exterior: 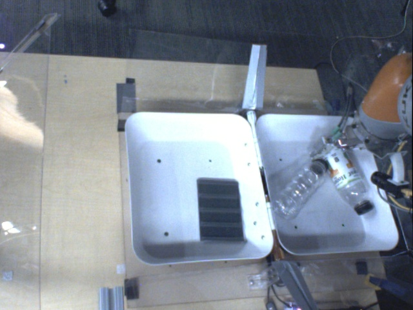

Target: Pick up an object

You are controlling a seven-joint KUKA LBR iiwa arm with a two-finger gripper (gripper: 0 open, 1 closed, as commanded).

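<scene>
In the right bin lie two bottles. A clear, crinkled plastic bottle rests on a slant, its dark cap pointing up and right. Touching its cap end is a labelled clear bottle, whose black cap points toward the bin's near right corner. In the left bin a black ribbed rectangular block lies flat. My arm, with its orange band, reaches in from the right. The gripper hangs just over the far end of the labelled bottle.
A metal post stands behind the seam between the two bins. Dark cables hang along the right bin's right rim. A clear panel covers the bench on the left.
</scene>
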